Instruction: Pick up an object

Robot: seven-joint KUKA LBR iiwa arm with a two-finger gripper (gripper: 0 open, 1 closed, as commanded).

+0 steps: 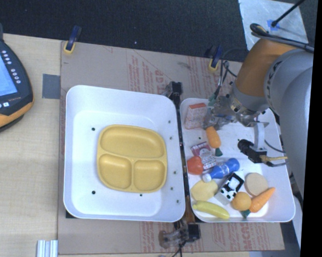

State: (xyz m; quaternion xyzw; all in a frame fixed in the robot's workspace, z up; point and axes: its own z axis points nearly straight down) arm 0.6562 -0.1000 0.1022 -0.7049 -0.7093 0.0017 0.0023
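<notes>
Claw (pixel 215 119): we cannot tell its spread; it sits low in the right bin (pixel 287 213).
Nearest: we see a toy carrot (pixel 213 138) just beside it.

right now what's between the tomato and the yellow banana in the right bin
In the camera view, a pale yellow lemon lies between the tomato and the banana.

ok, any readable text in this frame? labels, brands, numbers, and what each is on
Nothing can be quoted as it reads.
Brown cardboard sheet under the bins: repeated red print, too blurred to read.
Small red-and-white box in the right bin: print too small to read.
Crumpled wrapper in the right bin: print unreadable.
Black-and-white patterned block: a pattern, no letters discernible.
Handheld pendant at the left: screen and buttons unreadable.
</notes>
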